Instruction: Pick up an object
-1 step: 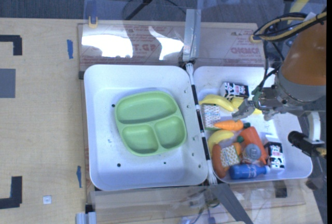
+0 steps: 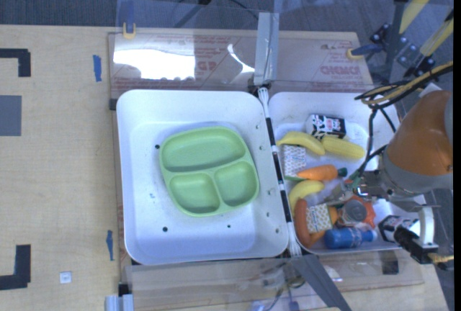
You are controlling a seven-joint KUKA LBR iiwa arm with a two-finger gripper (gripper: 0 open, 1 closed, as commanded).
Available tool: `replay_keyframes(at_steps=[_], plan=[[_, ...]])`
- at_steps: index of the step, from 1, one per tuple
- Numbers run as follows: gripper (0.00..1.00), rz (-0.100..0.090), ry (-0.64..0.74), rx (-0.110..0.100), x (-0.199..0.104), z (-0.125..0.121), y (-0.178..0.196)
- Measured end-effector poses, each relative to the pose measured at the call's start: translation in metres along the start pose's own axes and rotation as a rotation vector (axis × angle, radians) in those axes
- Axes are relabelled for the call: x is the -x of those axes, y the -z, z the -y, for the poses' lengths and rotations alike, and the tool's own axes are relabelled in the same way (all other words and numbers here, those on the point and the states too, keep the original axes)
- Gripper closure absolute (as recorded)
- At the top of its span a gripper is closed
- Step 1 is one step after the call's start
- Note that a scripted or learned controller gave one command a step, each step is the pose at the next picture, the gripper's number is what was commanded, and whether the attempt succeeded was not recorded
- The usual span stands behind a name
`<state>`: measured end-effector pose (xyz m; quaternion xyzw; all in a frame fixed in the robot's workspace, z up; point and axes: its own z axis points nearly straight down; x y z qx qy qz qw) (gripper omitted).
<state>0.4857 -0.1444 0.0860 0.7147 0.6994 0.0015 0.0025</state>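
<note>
Reaching in from the right, the grey arm with its orange band hangs over the right bin, and its claw is down among the clutter at that bin's near end. From where I stand I cannot tell how the claw is set; metal parts and cables crowd the spot, and nothing can be made out as held.

Taking the right bin as the landmark: just under the claw sits a round grey lid-like piece on something orange-red. Nearer the bin's front edge lies a blue bottle on its side. Beside the claw toward the bin's left wall is a small checkered packet, with a yellow banana-like piece just above it. Toward the middle of the bin lies an orange carrot, with another mesh-patterned packet against the left wall. Farther back lie two yellow bananas, and at the far end a small black-and-white carton.

Left of the right bin, touching it along the divider, the left bin holds a green three-compartment plate. Both bins rest on the pale wooden desk.
</note>
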Motion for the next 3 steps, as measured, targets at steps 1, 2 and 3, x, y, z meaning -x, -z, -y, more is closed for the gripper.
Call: replay_keyframes(at_steps=[1, 2, 3], plan=[[1.0, 0.004, -0.003, 0.008, 0.002, -0.002, 0.01], [1.0, -0.002, 0.247, -0.006, -0.061, -0.076, 0.121], [1.0, -0.003, 0.292, -0.01, -0.085, -0.085, 0.1]])
